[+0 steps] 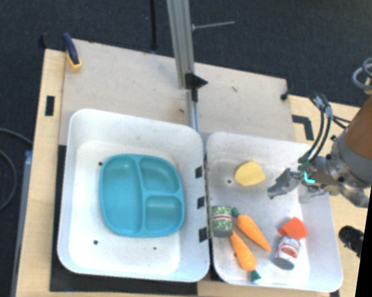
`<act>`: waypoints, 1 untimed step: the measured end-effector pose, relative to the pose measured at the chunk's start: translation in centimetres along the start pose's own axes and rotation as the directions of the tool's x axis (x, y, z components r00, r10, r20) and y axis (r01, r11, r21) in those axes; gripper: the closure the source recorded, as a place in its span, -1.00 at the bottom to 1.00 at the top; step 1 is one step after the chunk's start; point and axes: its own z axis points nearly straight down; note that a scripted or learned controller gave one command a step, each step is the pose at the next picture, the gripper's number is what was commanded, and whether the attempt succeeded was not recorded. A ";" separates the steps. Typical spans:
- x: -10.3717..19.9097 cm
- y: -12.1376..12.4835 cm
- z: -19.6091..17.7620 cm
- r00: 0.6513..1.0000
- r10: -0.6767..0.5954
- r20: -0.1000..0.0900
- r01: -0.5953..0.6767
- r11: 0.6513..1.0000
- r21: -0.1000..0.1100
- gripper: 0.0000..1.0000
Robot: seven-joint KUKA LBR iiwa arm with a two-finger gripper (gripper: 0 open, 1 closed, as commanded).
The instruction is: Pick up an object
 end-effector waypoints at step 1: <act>0.0 0.0 0.0 1.000 0.000 0.000 0.000 1.000 -0.001 -1.00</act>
